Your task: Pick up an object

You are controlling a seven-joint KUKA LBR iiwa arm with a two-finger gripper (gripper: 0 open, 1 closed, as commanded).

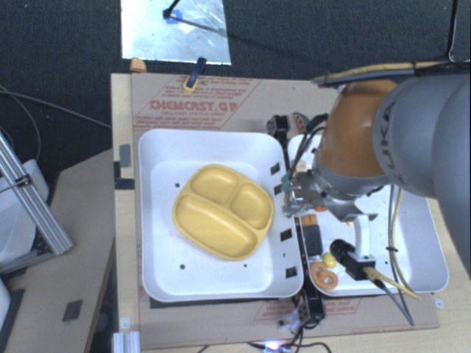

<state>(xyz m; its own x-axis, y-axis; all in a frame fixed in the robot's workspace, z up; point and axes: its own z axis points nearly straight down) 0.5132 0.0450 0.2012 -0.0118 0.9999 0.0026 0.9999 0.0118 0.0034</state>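
A yellow divided plate lies in the middle of the left bin. My gripper hangs low over the left edge of the right bin, close to the wall between the two bins. The arm's grey and orange body hides most of that bin. Below the gripper, a small orange piece shows at the bin's left edge. A round brown and orange object lies in the near left corner, with a small yellow object just above it.
Both bins rest on a cardboard sheet. A yellow and blue tool lies at its far edge, and a shiny metal sheet sits on the floor beyond. A metal frame stands at the left.
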